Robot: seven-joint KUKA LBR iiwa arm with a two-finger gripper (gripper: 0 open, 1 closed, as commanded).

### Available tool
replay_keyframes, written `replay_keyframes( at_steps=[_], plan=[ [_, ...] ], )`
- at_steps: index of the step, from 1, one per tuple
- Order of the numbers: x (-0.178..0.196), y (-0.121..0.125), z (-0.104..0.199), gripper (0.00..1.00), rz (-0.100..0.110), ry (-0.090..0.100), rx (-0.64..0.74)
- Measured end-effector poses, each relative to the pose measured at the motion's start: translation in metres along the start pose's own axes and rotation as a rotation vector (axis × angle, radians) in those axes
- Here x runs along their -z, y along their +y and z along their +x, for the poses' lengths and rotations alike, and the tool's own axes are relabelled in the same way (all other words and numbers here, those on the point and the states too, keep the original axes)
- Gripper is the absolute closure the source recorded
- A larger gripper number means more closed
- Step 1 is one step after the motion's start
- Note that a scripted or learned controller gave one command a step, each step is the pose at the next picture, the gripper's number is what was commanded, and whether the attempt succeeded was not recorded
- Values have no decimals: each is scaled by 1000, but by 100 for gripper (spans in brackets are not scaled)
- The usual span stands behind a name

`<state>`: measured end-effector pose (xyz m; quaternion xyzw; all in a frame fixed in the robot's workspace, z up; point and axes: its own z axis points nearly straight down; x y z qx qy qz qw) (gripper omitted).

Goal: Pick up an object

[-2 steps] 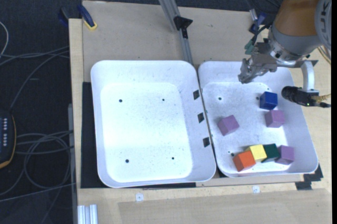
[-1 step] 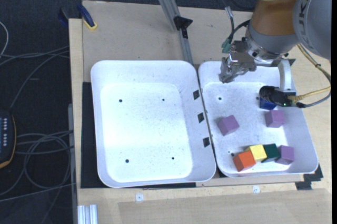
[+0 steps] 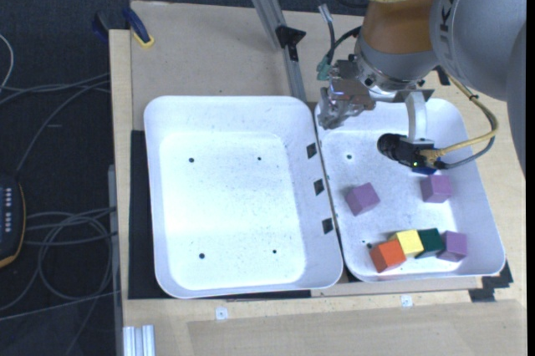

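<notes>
Blocks (image 3: 415,242) in right bin (image 3: 476,204), near front wall.

I'm looking down on the pale tan wooden bench (image 3: 209,45), filling the middle of the frame. Two shallow white plastic bins sit directly on it, side by side and touching: the left white bin (image 3: 167,129) at centre-left, the right white bin (image 3: 481,216) at centre-right. At the bench's upper-left corner lies a small blue-and-yellow clamp (image 3: 138,26).
</notes>
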<state>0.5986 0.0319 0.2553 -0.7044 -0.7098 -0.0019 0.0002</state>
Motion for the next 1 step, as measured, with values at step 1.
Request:
replay_keyframes(
  at_steps=[1],
  plan=[
    [6,-7,54,100,1,0,0]
  ],
)
